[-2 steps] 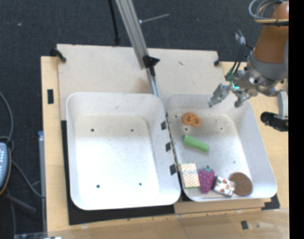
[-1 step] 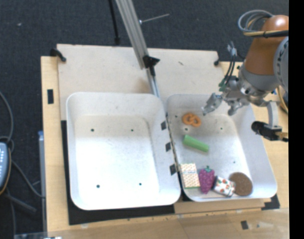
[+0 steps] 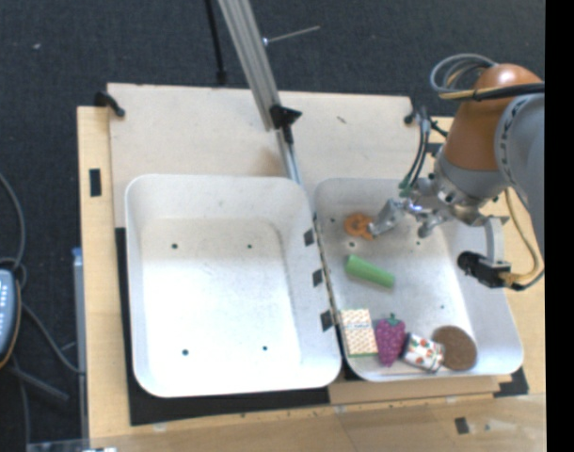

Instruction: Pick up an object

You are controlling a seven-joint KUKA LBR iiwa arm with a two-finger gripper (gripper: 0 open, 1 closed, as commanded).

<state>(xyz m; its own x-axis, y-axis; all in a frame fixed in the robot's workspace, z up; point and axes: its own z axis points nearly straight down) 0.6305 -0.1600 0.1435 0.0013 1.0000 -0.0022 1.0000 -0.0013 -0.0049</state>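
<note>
My gripper point(image 3: 402, 222) hangs over the back of the right bin point(image 3: 489, 314), open, with nothing between its fingers. Its left fingertip point(image 3: 379, 225) is right beside a small orange object point(image 3: 358, 226) lying near the bin's back left corner. A green cylinder point(image 3: 370, 271) lies a little in front of the gripper. Along the bin's front edge sit a yellow and white box point(image 3: 358, 332), a purple grape-like toy point(image 3: 390, 339), a small patterned can point(image 3: 422, 351) and a brown disc point(image 3: 454, 347).
The left bin point(image 3: 221, 281) stands beside the right one, sharing a middle wall. A slanted metal pole point(image 3: 259, 64) rises behind the bins. A cable and black connector point(image 3: 485, 269) hang off the wrist over the right bin's right side.
</note>
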